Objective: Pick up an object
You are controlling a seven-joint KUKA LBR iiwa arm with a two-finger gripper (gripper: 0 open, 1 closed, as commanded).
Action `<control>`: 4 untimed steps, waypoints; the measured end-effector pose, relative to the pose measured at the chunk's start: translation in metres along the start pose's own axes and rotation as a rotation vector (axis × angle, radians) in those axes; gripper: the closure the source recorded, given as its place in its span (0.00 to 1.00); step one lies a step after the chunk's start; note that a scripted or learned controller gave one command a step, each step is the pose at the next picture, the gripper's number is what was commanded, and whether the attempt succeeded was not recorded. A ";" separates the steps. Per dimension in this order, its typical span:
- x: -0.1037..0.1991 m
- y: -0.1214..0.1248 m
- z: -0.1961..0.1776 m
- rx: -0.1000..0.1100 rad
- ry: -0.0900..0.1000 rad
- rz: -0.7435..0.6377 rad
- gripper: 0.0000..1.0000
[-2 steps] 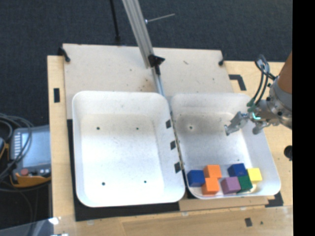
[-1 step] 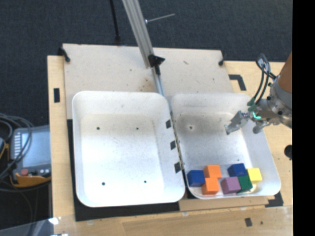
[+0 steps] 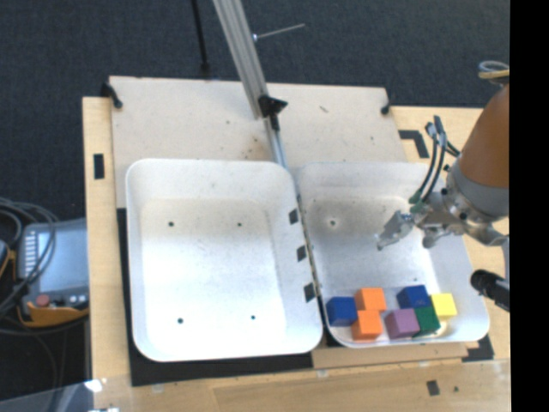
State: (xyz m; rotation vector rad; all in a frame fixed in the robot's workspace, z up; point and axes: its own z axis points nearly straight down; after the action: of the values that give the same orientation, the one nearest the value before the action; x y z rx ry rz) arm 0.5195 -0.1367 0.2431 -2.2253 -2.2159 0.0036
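Note:
Several small blocks lie clustered at the near edge of the right bin (image 3: 352, 187): a blue block (image 3: 341, 309), two orange blocks (image 3: 370, 312), a purple block (image 3: 401, 323), a second blue block (image 3: 413, 296), a green block (image 3: 427, 319) and a yellow block (image 3: 443, 305). My gripper (image 3: 410, 233) hangs over the right bin's middle, farther back than the blocks and apart from them. Its two fingers are spread open with nothing between them.
The left bin (image 3: 214, 256) sits beside the right one, their rims meeting at a central divider. A slanted aluminium post (image 3: 244, 45) rises behind the bins. A teach pendant (image 3: 47, 264) with cables lies off the bench at the left.

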 end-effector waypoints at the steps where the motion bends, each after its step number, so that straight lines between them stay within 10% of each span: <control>1: -0.001 0.000 0.042 0.002 0.000 -0.002 0.00; 2: 0.007 -0.005 0.099 0.003 0.001 -0.002 0.00; 3: 0.005 -0.003 0.085 -0.008 0.000 0.005 1.00; 4: -0.003 0.007 0.030 -0.009 -0.001 -0.007 1.00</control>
State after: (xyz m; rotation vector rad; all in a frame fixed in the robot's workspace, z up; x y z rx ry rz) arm 0.5263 -0.1395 0.2136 -2.2230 -2.2287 -0.0049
